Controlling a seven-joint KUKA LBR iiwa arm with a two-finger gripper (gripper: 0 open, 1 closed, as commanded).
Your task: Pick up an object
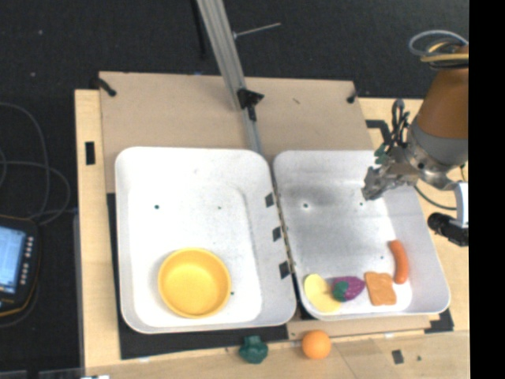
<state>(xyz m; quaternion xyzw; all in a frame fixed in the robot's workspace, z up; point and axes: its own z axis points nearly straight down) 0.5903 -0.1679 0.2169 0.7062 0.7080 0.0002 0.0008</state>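
Note:
In the right bin [339, 180] several small items lie along the near edge: a pale yellow piece [316, 291], a purple and green item [346, 288], an orange-tan block [380, 288] and a red-orange sausage shape [399, 260] by the right wall. My gripper [374, 186] hangs over the bin's upper right part, well away from those items, with nothing seen between its fingers. The arm with its orange band [444, 109] comes in from the right.
The left bin [189, 188] holds a yellow bowl [194, 282] at its near side. An orange ball [316, 344] and a small green object [253, 350] lie on the bench in front of the bins. A metal pole [225, 46] rises behind the bins.

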